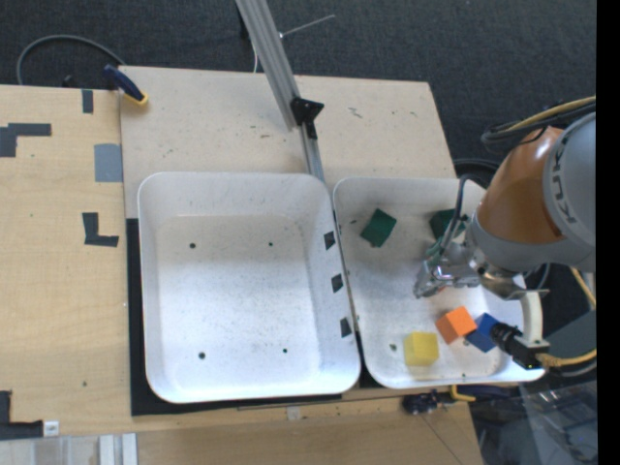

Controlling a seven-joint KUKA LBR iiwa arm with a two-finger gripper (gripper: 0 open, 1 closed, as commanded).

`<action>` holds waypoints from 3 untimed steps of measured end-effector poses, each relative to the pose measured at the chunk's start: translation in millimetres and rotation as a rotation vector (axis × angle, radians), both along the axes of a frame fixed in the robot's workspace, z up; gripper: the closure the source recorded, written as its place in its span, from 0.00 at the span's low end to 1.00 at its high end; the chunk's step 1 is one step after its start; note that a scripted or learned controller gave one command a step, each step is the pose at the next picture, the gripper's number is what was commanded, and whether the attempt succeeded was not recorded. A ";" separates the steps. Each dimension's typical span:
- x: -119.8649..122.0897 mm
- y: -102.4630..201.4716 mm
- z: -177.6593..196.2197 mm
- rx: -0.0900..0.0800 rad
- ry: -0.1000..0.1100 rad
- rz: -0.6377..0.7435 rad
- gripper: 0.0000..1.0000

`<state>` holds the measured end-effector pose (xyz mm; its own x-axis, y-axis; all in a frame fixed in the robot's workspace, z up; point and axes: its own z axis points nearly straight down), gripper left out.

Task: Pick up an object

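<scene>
My pincer [436,281] hangs low inside the right bin [387,376], reaching in from the right side under my grey wrist and its orange band [518,197]. From this slanted overhead view I cannot tell how my pincer stands, and I see nothing in it that I could call held. Four small blocks lie on this bin's floor. A dark green block [379,228] sits toward the far side, left of my pincer and apart from it. A yellow block [420,349] rests near the bin's near edge, below and a little left of my pincer. An orange block [454,325] lies just to the right of the yellow one, near my pincer's lower side, and a blue block [483,331] sits right beside the orange one, seemingly touching it. Another dark green shape [445,223] shows at the far right of the bin, partly hidden behind my wrist, so I cannot name it. The left bin [155,260] stands beside the right one, their rims meeting in the middle. Both rest on the pale wooden counter [213,114], where a slim metal rail [271,46] runs down toward the seam between the bins.
</scene>
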<state>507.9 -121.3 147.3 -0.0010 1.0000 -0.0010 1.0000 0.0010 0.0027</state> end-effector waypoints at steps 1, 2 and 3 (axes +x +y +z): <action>7.2 -4.7 45.6 0.000 -0.001 0.000 1.00; 8.3 -4.6 90.0 0.000 -0.001 0.001 1.00; 7.5 56.9 95.6 0.003 0.003 0.007 1.00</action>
